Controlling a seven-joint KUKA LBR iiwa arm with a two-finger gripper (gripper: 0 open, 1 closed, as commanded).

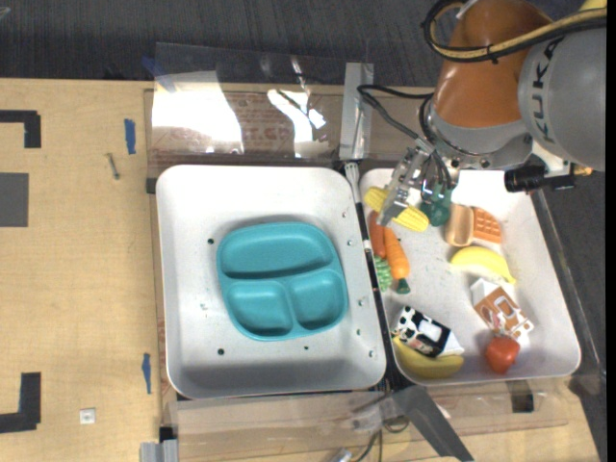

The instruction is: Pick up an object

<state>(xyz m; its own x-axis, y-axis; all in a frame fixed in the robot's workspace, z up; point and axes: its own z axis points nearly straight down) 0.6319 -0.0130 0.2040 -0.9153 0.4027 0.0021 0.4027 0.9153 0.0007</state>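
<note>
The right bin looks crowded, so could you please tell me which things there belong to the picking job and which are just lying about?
In play:
gripper, low over the right bin's far left corner
corn cob, just beneath it
carrot, close by

Lying about:
banana
tomato
teal divided tray in the left bin

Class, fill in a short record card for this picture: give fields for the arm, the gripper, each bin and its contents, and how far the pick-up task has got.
arm: grey, orange band, reaching in from the right
gripper: low over the top left corner of the right bin, above the corn cob
left bin: holds a teal divided tray
right bin: corn cob, carrot, two bananas, tomato, black-and-white cow toy, orange waffle-like piece, small carton
task status: nothing visibly lifted; whether the jaws grip anything cannot be told
</note>
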